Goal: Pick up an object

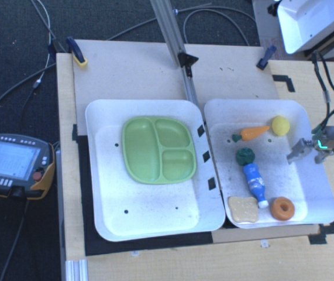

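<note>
The claw (pixel 307 148) sat at the right edge of the right bin (pixel 307 183), low over its bare floor, and I could not tell whether it was apart or together. Nothing was seen in it.

The things to pick lay in that same bin, left of the claw: a lemon (pixel 280 125) and a carrot (pixel 253 133) at the far side, a dark green ball (pixel 245 156) and a blue bottle (pixel 253 183) in the middle, a slice of bread (pixel 243 209) and a doughnut (pixel 282 208) at the near side. The left bin (pixel 105 209) held a green plate (pixel 158 149).

The lemon seemed the nearest target. To do it well, the claw should come straight down, straddling the lemon clear of the carrot tip just beside it, since a round thing would likely roll if nudged off centre.
</note>
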Controlling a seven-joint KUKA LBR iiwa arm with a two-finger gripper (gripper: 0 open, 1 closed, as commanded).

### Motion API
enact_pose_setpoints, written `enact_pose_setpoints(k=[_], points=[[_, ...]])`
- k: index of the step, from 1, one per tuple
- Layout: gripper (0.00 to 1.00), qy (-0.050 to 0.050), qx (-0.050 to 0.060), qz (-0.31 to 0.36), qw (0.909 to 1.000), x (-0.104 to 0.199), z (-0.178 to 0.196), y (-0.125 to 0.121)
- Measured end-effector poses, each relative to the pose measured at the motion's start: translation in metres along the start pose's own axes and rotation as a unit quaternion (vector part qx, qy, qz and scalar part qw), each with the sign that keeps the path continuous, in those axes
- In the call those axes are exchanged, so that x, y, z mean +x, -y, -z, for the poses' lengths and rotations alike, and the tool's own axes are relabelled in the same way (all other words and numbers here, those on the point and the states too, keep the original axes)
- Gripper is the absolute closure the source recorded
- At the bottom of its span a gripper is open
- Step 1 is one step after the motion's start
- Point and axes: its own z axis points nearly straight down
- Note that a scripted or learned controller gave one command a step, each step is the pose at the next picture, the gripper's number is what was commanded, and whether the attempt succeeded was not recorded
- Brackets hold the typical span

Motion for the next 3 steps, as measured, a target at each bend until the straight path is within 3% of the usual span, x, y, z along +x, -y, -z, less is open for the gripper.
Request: enact_pose_setpoints(k=[1,3], points=[[0.00,0.000,-0.001,0.000,1.0000,0.000,0.001,-0.001],[0.00,-0.002,0.002,0.000,1.0000,-0.008,-0.108,-0.008]])
